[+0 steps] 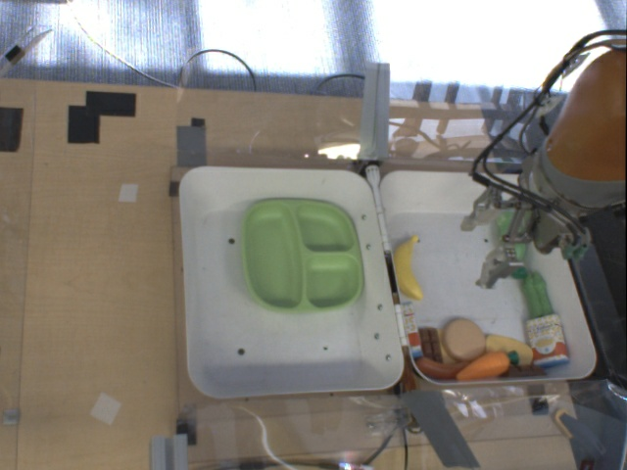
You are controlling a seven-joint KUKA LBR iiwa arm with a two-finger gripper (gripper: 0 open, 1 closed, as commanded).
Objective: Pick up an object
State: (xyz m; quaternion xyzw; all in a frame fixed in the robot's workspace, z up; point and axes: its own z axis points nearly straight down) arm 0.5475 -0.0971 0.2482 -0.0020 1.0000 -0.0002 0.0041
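One gripper (493,246) over right bin (441,199), fingers spread, gripping nothing; green bottle (541,311) label unreadable.

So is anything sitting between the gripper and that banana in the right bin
Nothing visible does. The gripper hangs over bare bin floor, and the banana lies to its left against the right bin's left wall, apart from the food pile along the near edge.
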